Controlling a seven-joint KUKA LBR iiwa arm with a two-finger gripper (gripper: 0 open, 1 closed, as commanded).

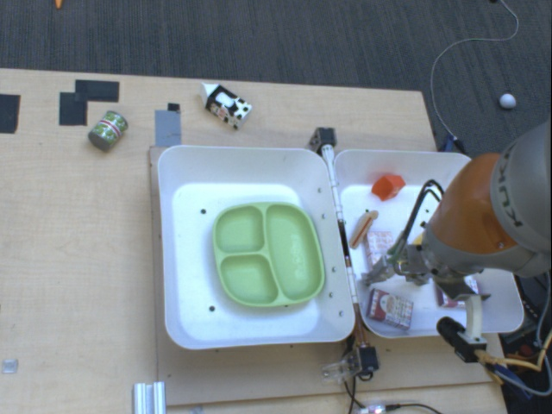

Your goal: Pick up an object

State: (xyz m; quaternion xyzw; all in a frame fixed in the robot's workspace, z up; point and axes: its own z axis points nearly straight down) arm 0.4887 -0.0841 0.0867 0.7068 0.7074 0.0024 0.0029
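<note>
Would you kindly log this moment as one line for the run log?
arm: over right bin | gripper: above red packet, nothing visibly held | left bin: green tray | right bin: orange block

You find no text, brand, number or sign that can be read anywhere in this view. The small red-and-white packet (390, 308) at about 5 o'clock carries printed markings, but they are too blurred to make out. The pale packet (379, 247) just above it, toward 4 o'clock, shows reddish print that is equally unreadable. The green can (108, 131) at 10 o'clock bears a label band whose lettering you cannot resolve.
</note>
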